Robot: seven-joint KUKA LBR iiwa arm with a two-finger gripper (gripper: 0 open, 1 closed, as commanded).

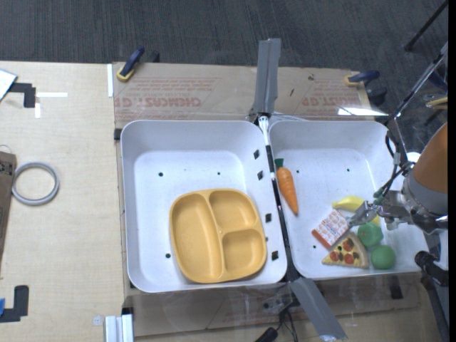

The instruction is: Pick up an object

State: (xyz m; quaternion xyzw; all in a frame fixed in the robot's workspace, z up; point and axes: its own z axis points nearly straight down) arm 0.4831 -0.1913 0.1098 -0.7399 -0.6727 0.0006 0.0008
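Two shallow white bins sit side by side on the counter (64,262), and the arm (434,169) reaches in from the right over the right bin (320,148). Its orange band shows at the view's right edge, with the wrist angled down and leftward so the gripper (370,212) hangs low over the bin's right part. Whether the fingers are open or closed cannot be told here.

Just beside the gripper lie a yellow banana (349,203), a red-and-white packet (330,227), a pizza slice (347,252), and two green round pieces (370,234) (383,256), all clustered close together. A carrot (286,188) lies apart near the bin's left wall.

The left bin (142,191) holds a yellow divided plate (217,234). A roll of tape (33,183) rests on the pale wooden counter at left. Cardboard (178,95) lies behind the bins, held by blue clamps (130,63); dark carpet (214,13) lies beyond.
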